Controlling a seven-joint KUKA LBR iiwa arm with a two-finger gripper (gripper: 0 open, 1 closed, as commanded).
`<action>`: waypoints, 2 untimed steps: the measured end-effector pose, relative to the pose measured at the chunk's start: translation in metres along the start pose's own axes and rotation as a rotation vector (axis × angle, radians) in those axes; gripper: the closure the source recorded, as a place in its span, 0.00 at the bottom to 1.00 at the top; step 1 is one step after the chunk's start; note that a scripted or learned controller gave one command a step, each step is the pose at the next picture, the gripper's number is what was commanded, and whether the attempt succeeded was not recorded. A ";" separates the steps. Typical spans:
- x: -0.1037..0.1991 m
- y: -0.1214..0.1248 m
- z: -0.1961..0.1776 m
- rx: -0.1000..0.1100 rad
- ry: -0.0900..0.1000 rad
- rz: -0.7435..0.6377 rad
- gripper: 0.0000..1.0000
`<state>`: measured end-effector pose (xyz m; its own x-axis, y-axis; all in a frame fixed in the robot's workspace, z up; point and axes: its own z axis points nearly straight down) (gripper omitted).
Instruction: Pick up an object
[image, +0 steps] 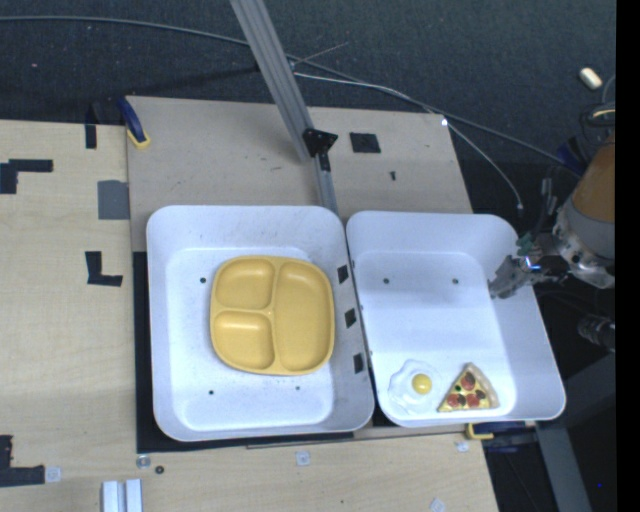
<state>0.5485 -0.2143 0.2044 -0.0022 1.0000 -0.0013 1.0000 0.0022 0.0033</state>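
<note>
A fried-egg toy (411, 384) and a pizza-slice toy (469, 389) lie side by side at the near edge of the right bin (440, 240). My gripper (508, 277) hovers at that bin's right rim, well behind the two toys and apart from them. Nothing shows between its fingers. A yellow divided plate (272, 314) rests in the middle of the left bin (180, 300).
A slanted metal pole (285, 85) rises from behind the gap between the bins. Cables run across the dark floor at the back right. The wooden bench (60, 300) extends to the left with black tape marks.
</note>
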 end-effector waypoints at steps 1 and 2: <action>0.000 0.001 -0.030 0.001 0.000 0.000 1.00; 0.057 0.007 -0.038 0.003 0.003 -0.005 1.00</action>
<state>0.5550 -0.1572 0.2424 -0.0068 1.0000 0.0016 1.0000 0.0068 0.0002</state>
